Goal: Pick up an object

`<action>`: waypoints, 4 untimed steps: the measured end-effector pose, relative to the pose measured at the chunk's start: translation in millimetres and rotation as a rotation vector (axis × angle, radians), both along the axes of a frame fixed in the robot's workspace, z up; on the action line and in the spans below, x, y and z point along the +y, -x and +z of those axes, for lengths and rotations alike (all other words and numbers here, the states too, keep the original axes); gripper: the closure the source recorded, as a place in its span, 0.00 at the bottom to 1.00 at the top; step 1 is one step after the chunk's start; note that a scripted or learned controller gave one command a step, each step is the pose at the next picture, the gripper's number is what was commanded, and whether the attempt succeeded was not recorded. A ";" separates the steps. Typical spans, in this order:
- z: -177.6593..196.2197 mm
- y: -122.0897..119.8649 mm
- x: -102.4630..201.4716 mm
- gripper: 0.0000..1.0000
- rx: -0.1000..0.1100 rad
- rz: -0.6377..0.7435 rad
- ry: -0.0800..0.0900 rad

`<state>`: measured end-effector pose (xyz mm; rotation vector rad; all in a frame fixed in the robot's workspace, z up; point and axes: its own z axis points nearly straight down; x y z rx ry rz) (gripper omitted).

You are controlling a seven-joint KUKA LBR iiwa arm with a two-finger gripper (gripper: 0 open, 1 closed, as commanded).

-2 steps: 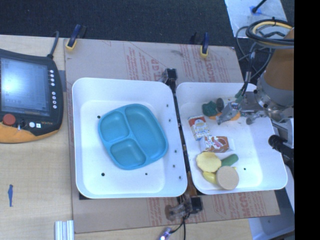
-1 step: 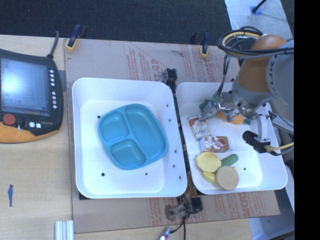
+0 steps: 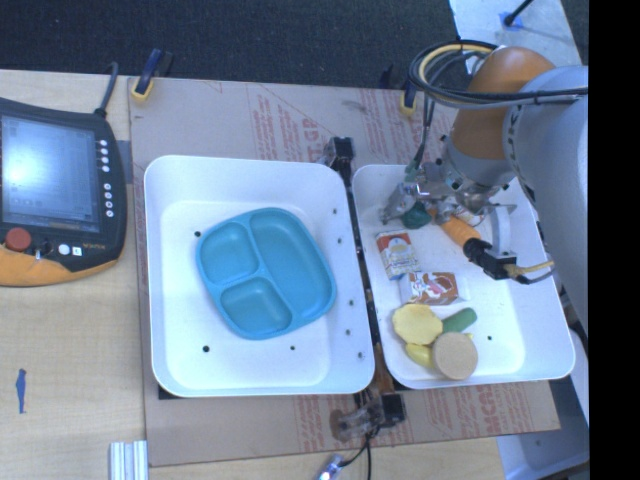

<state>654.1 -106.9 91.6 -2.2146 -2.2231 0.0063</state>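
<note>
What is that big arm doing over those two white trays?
A robot arm reaches in from the right and hangs its hand low over the far end of the right bin, above a small teal item. That bin also holds toy food: two snack packets, an orange piece, and yellow, green and tan pieces near the front. The left bin holds a blue divided plate. I can't see it holding anything yet.

Divided plate (image 3: 265, 284) in left bin (image 3: 170, 358), packets (image 3: 398, 254) and food pieces (image 3: 434, 338) in right bin (image 3: 535, 353)
</note>
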 end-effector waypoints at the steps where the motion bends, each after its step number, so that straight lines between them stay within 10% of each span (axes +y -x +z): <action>1: 20.9 -2.3 12.6 0.00 -0.003 0.001 0.000; 2: 4.3 49.6 -19.0 0.00 -0.010 0.001 0.001; 3: 0.5 -2.2 -1.7 0.00 -0.003 -0.001 -0.001; 4: 10.7 -2.1 -2.4 1.00 0.000 0.001 -0.001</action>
